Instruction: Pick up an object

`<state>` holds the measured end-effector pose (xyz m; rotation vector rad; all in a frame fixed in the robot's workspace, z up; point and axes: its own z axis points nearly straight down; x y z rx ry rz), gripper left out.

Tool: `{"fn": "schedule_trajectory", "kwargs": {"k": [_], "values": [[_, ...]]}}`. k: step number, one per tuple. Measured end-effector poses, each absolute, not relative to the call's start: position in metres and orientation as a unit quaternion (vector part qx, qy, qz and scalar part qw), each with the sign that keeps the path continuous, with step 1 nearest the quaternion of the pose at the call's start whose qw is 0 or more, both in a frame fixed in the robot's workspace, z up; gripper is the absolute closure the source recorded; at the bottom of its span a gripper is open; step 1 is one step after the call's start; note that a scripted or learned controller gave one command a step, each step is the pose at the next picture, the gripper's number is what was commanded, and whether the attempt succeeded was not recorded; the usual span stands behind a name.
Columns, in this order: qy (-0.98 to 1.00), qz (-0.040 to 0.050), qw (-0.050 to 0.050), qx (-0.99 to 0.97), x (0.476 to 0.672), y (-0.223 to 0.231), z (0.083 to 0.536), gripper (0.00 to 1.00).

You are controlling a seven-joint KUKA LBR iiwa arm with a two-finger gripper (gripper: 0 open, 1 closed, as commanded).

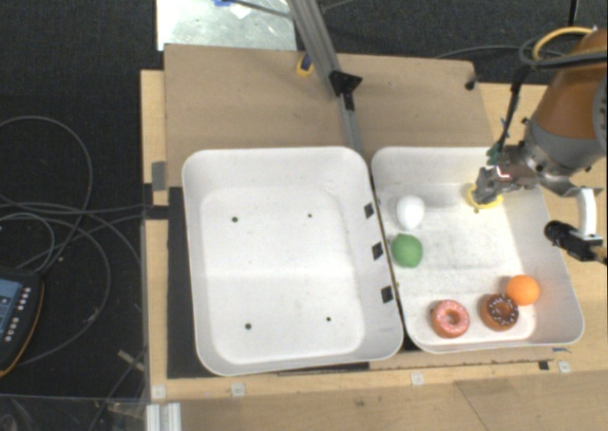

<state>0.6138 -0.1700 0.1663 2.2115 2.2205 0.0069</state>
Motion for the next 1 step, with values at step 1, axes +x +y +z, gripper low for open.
{"fn": "schedule_trajectory", "kwargs": {"k": [1], "values": [[0.709, 0.0019, 0.003, 0.705, 0.6155, -0.1662, 0.2113, 1.0]]}}
